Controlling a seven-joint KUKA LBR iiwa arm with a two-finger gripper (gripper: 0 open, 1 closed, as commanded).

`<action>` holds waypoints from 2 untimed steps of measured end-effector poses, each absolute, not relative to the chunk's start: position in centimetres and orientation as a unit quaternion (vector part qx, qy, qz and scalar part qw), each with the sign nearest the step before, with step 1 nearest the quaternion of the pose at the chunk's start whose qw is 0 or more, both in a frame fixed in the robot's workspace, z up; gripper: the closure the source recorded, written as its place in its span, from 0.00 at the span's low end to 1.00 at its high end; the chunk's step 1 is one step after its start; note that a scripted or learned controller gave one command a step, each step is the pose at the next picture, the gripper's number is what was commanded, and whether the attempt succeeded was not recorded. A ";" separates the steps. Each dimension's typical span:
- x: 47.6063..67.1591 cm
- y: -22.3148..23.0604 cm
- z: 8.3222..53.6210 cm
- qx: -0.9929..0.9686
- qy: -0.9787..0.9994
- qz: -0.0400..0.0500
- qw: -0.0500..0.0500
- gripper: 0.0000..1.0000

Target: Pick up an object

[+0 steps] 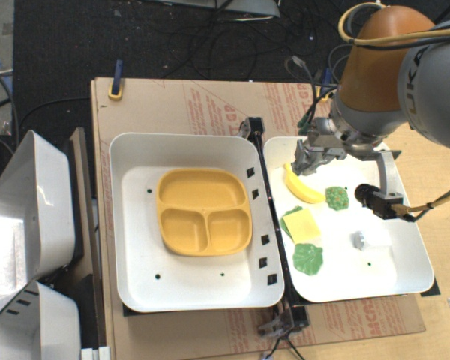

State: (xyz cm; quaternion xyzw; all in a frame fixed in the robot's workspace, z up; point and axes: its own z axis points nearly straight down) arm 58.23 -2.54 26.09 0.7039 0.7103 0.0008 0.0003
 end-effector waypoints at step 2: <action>63.2 7.8 24.4 0.704 0.710 0.001 0.000 1.00</action>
